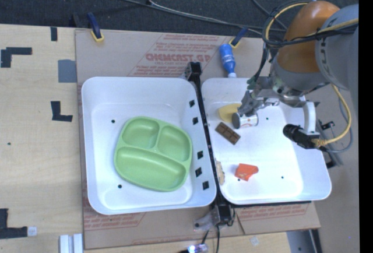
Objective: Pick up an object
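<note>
I see my gripper [245, 118] low in the right bin [291, 182], fingers pinching a small white cylinder [249, 120] beside the yellow piece [228, 112], far from the orange block [246, 171].

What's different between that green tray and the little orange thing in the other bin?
The green divided plate is far larger than the orange piece, filling much of the left bin; the orange piece takes a small spot in the right bin. The plate is pale green with three compartments; the orange piece is a solid chunky lump. Both lie untouched, away from the gripper.
</note>
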Robot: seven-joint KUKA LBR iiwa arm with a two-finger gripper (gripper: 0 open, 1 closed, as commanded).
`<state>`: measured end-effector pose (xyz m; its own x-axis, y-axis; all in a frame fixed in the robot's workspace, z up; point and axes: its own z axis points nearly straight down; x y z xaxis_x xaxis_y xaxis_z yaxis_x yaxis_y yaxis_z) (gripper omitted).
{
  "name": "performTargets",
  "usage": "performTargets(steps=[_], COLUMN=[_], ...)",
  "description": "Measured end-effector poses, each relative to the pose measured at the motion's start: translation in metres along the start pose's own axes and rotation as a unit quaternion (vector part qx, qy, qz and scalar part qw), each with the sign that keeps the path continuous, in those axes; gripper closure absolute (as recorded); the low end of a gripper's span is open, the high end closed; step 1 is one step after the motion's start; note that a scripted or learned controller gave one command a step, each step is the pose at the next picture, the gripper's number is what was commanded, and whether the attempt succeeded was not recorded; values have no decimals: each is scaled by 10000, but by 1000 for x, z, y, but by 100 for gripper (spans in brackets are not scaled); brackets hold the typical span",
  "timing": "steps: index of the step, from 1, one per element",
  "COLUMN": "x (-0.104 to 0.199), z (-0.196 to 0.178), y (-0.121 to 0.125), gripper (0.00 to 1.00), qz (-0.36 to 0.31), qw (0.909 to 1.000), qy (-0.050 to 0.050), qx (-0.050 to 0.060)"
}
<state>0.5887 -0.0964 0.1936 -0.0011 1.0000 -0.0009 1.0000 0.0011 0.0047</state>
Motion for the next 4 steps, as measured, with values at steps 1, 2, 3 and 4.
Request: performTargets(steps=[1, 2, 3, 4], x=[0, 52, 101, 149], z=[-53, -37, -44, -47], y=[1, 13, 31, 45], gripper=[100, 100, 100, 100], qz=[-2, -23, -28, -27], qw=[10000, 10000, 10000, 10000], qy=[0, 9, 12, 12], qx=[1, 36, 23, 25])
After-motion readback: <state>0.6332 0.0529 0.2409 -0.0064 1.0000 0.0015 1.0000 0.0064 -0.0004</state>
